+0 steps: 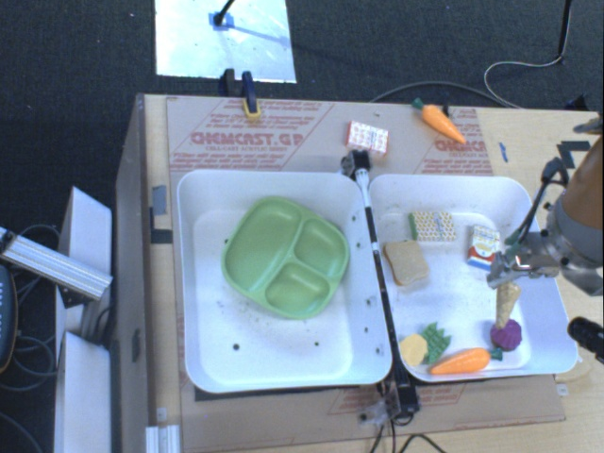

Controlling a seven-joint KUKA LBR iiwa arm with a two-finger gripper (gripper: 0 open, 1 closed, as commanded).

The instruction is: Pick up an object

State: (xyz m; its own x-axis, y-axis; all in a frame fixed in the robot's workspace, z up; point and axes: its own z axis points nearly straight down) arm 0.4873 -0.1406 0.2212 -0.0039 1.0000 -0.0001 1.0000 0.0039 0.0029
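Note:
My gripper (506,270) hangs over the right side of the right bin (543,210), coming in from the right edge. Directly below it lies a tan cone (508,302) with a purple scoop (507,335) at its lower end. The cone's upper tip meets the gripper, and I cannot tell if it is gripped. Also in this bin are a small white carton (483,244), a patterned box (432,226), a toast slice (408,262), an orange carrot (461,361), a green leafy piece (436,340) and a yellow round piece (412,350).
The left bin (203,347) holds a green divided plate (286,256). Behind the bins on the board lie another carrot (442,121) and a small patterned box (367,138). A clamp (247,94) sits at the board's far edge.

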